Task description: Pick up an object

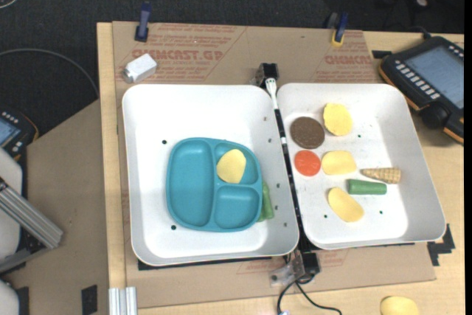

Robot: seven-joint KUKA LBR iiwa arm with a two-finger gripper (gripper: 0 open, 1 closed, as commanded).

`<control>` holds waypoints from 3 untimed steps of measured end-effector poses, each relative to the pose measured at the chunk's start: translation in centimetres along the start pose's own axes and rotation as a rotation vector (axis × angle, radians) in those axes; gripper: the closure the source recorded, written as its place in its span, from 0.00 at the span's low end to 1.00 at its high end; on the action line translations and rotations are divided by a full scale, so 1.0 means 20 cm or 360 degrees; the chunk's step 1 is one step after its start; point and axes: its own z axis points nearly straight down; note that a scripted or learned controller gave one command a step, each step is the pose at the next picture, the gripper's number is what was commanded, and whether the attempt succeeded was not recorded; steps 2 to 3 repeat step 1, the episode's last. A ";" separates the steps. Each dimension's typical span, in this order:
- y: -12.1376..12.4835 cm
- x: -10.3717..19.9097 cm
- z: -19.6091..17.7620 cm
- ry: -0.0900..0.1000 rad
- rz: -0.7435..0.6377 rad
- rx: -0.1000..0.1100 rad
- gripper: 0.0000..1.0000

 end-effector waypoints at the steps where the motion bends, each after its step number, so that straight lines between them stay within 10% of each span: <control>1: 0.01 0.00 -0.06 -0.0006 -0.0002 -0.0009 1.00; 3: 0.01 0.00 -0.06 -0.0006 -0.0002 -0.0009 1.00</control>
